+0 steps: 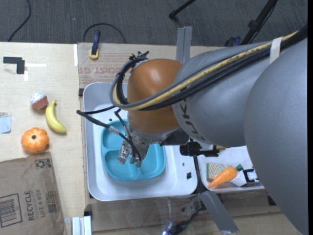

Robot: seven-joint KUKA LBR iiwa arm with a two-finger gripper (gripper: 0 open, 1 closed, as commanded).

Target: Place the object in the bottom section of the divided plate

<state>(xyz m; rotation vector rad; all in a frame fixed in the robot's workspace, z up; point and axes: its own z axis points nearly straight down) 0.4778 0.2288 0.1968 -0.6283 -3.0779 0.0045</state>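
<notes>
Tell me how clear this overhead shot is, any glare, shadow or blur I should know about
Camera view: lighting is even and soft, with a broad sheen on the arm's orange band. The arm looms large and hides much of the white bin. The claw over the blue divided plate looks slightly soft, so its detail is hard to read. The banana and the toy carrot are sharp, with faint shadows.

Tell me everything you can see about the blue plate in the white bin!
The blue plate is a bright turquoise tray with rounded corners, and it looks like smooth plastic. It lies flat on the floor of the left white bin, toward the bin's near edge. A raised ridge inside hints at separate sections. The arm covers its upper part, and the gripper hangs low over its left half. I cannot tell whether the gripper touches it or whether anything lies on it.
</notes>
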